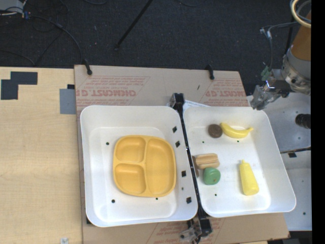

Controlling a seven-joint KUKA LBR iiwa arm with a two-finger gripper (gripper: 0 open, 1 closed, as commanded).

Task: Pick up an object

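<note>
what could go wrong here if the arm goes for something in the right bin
The banana lies almost touching the brown round piece, so closing on one may knock the other. The wooden block and green ball sit together near the divider, leaving little finger room. The ball may roll. The gripper hangs outside the bin's far corner.

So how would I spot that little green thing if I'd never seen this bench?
Look in the right bin, along its left wall. Just below the tan wooden block sits the green ball, touching it. It is the one green thing among yellow and brown neighbours.
</note>
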